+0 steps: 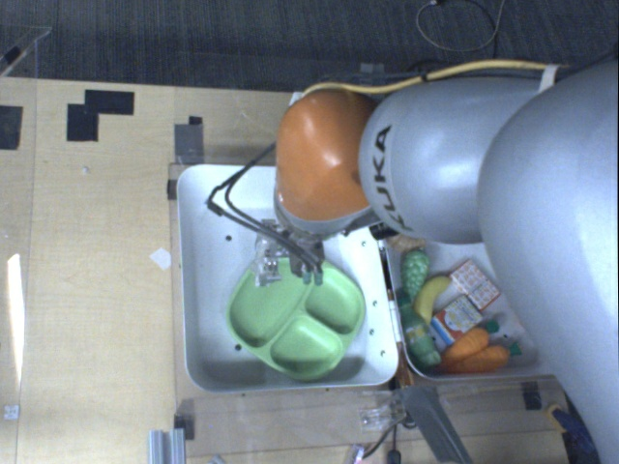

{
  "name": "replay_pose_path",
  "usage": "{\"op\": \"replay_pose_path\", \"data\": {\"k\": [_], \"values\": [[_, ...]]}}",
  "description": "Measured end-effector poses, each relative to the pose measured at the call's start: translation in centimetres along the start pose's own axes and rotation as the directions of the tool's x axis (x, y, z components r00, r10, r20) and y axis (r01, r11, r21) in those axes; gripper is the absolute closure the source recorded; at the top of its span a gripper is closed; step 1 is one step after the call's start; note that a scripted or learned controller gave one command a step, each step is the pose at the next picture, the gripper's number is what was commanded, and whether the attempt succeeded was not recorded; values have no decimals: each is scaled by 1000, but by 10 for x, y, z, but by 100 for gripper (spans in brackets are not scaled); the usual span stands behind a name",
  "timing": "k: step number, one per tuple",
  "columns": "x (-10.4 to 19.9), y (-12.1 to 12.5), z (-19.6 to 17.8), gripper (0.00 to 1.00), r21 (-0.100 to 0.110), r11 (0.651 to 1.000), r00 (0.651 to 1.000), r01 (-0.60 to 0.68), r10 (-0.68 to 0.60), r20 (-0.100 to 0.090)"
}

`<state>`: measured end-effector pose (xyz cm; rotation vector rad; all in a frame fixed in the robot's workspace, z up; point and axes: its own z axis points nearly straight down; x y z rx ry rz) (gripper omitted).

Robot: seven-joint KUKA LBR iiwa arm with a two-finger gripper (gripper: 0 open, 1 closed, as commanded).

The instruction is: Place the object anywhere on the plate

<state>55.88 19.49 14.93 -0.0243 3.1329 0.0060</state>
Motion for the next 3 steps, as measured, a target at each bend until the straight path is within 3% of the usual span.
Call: {"op": "replay_pose_path", "data": {"k": [1,2,3], "values": [[63,-12,14,100,1,1000,1000,27,-27,-4],[65,-31,-33,100,0,996,996,-88,88,-1],[71,-5,-15,100,-1,964,964,265,-265,-4]]}}
